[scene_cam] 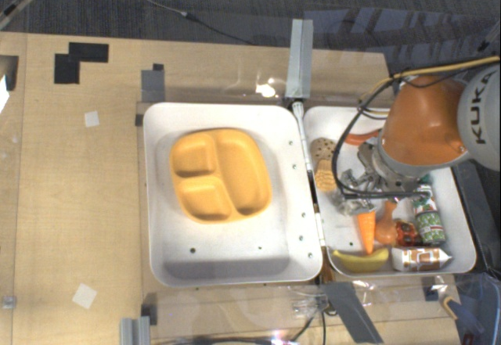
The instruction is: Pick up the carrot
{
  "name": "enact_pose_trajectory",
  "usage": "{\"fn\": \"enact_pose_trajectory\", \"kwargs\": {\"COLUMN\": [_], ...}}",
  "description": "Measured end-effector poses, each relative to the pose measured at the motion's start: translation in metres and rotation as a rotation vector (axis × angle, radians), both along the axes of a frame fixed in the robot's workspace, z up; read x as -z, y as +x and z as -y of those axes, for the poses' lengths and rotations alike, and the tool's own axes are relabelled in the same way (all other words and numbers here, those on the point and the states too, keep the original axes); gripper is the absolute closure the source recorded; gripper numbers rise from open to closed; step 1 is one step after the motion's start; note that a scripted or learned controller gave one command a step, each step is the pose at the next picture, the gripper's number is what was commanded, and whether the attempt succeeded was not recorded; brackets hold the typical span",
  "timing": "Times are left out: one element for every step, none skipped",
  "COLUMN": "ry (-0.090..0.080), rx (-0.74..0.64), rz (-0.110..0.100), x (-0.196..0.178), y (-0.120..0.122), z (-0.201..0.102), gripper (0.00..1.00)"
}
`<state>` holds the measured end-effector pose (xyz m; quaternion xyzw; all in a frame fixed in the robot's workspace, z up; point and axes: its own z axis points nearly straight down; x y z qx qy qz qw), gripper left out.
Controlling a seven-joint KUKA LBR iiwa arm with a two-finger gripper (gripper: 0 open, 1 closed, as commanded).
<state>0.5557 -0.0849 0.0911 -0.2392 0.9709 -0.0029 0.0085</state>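
The carrot [366, 231] is a short orange cone lying in the right bin [462, 257], tip pointing toward the front edge. My gripper [371, 196] hangs just above its thick end, under the orange band of the arm [423, 126]. The wrist and cables hide most of the fingers. I cannot make out contact between the gripper and the carrot.
Around the carrot lie a banana [362, 260], a small carton [421, 259], a green bottle [429, 224], a red item [404, 232], a cookie [320, 149] and a corn cob [324, 175]. The left bin [235, 261] holds a yellow divided plate [221, 174].
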Motion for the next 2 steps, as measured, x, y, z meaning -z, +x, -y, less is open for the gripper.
{"fn": "enact_pose_trajectory", "kwargs": {"ry": [0.001, 0.004], "rx": [0.051, 0.234], "rz": [0.006, -0.006], "x": [-0.001, 0.0], "y": [-0.052, -0.028], "z": [0.003, 0.0], "gripper": [0.0, 0.0]}}
